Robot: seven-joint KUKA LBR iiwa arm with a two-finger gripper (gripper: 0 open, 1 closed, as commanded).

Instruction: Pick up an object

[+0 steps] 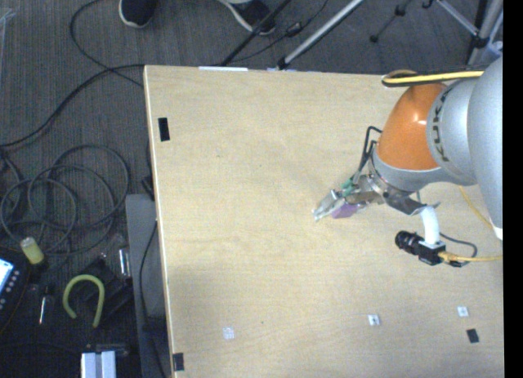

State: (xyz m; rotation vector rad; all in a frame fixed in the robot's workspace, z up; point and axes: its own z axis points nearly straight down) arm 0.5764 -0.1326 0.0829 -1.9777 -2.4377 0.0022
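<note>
- Pale wood made up the worktop (270,229), a plain tan board seen from above at a slant, with a few small dark and white marks near its edges.
- From the right, the grey arm with its orange band (413,127) was seen reaching in over the board.
- The pincer (333,205) was seen low over the middle-right of the worktop, its pale fingers pointing left and downward.
- A small purple object (346,211) was seen right at the fingers, with a bit of green just above it; whether it was pinched between them or merely lying beside them could not be told.
- Whether the fingers were spread or pressed together could not be told either, as they were small and blurred.
- A black and white fitting (422,240) with a yellow lead was seen hanging under the wrist.
- Grey carpet (73,82) was seen left of the board, strewn with black cables (65,193).
- A green curved item (84,293) was seen lying on the floor.
- Two shoes (143,5) of a standing person were seen at the top.
</note>
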